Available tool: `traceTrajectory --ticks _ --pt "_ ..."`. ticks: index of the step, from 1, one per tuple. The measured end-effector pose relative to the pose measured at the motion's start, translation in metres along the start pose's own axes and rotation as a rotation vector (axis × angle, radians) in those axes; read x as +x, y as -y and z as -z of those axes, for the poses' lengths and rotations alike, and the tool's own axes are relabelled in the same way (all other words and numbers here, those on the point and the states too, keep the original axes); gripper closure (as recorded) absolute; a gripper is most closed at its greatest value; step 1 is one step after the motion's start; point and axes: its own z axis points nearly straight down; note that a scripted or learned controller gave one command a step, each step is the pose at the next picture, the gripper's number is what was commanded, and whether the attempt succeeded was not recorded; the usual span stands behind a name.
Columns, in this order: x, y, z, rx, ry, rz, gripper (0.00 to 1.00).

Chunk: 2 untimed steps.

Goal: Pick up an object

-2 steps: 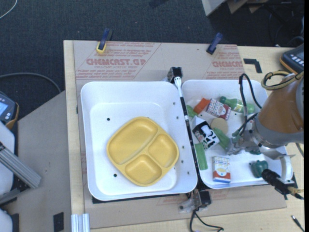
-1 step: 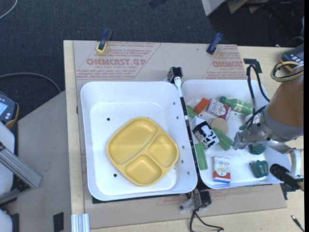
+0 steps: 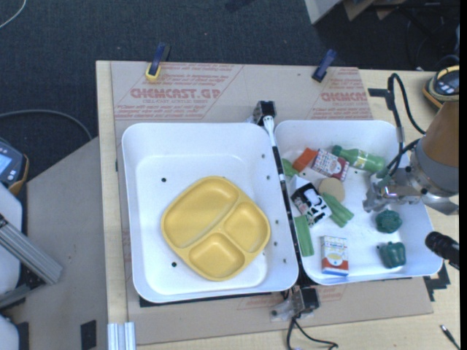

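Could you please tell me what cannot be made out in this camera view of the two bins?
- Gripper: finger state, blurred in the camera view.
- Arm: cut off by the right edge.
- Small carton: print too small to read.
- Dark green object: too blurred to identify.
- Black-and-white object: identity unclear.

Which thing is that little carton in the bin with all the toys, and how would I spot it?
Look at the right white bin, the crowded one, not the one holding the yellow tray. Go to its near edge: the small carton lies flat there, left of the dark green pepper. It is the only boxy white piece, with an orange picture and a red and blue bottom edge.
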Motion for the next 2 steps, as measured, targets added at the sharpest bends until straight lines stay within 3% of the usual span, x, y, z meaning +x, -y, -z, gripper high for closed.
traceTrajectory --ticks 1,2 --pt "0.000 -0.001 0.026 0.002 0.000 0.000 1.00" --pt "0.052 -0.021 0.034 0.003 -0.003 0.005 1.00"
